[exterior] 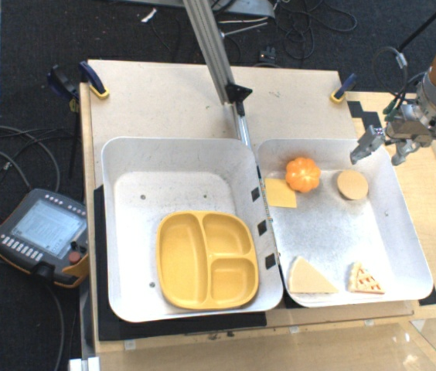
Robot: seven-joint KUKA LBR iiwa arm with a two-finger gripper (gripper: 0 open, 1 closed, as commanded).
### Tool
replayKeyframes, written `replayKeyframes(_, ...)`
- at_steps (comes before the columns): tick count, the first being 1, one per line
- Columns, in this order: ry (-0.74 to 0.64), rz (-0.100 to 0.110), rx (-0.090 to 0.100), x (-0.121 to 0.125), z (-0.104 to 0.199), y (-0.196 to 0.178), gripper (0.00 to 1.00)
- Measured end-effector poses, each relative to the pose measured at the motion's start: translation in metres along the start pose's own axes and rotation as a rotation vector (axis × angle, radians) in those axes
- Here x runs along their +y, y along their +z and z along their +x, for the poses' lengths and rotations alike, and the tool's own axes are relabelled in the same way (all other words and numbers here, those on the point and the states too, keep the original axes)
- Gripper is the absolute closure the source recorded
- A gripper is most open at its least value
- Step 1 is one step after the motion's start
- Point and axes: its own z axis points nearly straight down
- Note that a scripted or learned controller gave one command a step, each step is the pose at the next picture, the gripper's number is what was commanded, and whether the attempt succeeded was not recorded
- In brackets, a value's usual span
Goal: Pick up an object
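Camera view, from my remote station: a small orange pumpkin-shaped toy (302, 175) sits in the far half of the right bin (403, 230), round and squat, so I can give it no long axis; its ribbed top faces up. Touching its near-left side lies a flat yellow cheese slice (281, 194), one corner toward the bin divider. Just right of the pumpkin rests a round tan disc (352, 185) (a biscuit or bun, I cannot tell which). Along the bin's near edge lie a pale wedge (309, 277), its point aimed away from me, and a small waffle-patterned triangle (365, 280).

The gripper (381, 148) hangs over the right bin's far-right corner, its two fingers spread apart with nothing between them, touching none of the items. The disc is the nearest thing to it.

In the left bin (125, 207) a yellow three-compartment plate (206, 260) lies flat toward the near side. A handheld controller (42, 236) rests on the floor at left.
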Motion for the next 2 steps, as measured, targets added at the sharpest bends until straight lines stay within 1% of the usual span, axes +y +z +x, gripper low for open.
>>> replayKeyframes(1,-0.001,0.001,-0.001,0.000,0.000,0.000,0.00)
replayKeyframes(2,0.003,0.006,0.001,-0.006,0.001,0.063,0.00)
